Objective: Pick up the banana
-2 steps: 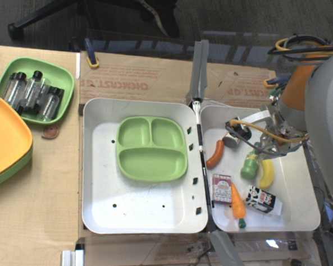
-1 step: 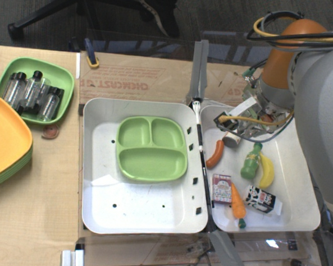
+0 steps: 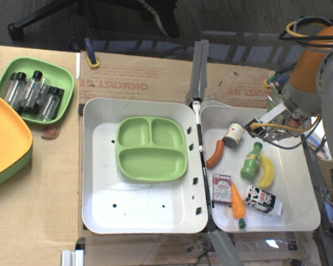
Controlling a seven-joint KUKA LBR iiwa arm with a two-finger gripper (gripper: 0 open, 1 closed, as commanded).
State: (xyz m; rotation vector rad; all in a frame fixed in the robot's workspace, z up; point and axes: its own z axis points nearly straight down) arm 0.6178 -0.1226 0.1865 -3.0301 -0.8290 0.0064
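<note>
One curved, smooth yellow banana (image 3: 266,171) touches a green bottle (image 3: 251,162).

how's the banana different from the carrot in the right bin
The banana is yellow; the carrot is orange with a green end. The banana is curved, while the carrot is straight and tapers. The banana lies against the green bottle, nearer the bin's right side; the carrot lies lower, between the small card box and the black-and-white carton. Both lie flat in the right bin, apart from the gripper.
</note>
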